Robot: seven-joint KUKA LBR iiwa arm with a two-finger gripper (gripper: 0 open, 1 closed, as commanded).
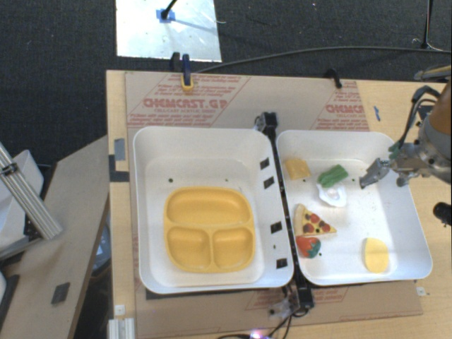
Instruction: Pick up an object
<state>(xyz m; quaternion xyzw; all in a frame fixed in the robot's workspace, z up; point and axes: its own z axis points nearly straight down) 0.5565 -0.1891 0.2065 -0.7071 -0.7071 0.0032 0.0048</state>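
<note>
The right bin (409,210) holds several toy foods. A pale yellow block (296,168) lies near its back left corner. A green piece (332,174) rests against a small white piece (334,195). A pizza slice (316,222) and a red piece (308,246) lie by the left wall, and a yellow oval piece (376,254) lies at the front right. My gripper (382,182) hangs over the bin's right side, to the right of the green piece, open with nothing between its fingers.
The left bin (152,189) holds a yellow divided plate (209,228). A black clip strip (277,203) joins the two bins. A blue clamp (186,69) stands at the bench's back edge. Bare bin floor lies between the gripper and the yellow oval piece.
</note>
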